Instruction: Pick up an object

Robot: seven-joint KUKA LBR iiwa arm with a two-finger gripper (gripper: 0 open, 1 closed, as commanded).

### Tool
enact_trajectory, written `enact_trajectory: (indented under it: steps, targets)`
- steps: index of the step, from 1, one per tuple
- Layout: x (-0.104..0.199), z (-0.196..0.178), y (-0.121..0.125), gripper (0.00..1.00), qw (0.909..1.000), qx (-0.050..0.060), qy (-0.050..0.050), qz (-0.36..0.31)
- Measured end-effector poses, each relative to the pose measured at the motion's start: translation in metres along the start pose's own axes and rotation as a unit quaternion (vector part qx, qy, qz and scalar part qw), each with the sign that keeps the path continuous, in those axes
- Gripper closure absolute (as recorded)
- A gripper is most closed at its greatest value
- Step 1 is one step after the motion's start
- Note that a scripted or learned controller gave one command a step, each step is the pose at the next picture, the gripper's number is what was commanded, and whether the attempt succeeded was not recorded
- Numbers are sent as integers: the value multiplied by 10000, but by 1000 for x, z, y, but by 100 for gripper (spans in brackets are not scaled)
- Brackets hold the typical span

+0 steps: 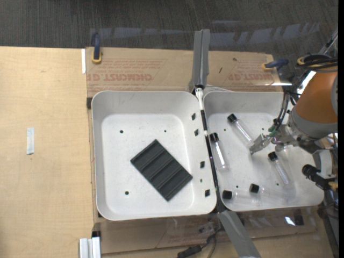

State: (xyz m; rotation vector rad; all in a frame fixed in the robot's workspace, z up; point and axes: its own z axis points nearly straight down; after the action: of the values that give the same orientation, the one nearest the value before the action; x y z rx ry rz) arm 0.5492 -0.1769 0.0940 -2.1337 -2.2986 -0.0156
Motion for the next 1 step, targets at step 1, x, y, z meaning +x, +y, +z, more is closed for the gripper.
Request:
enact_trajectory:
  steps: [1]
  targets:
    - [10, 2, 71, 0, 9999, 18, -61, -158]
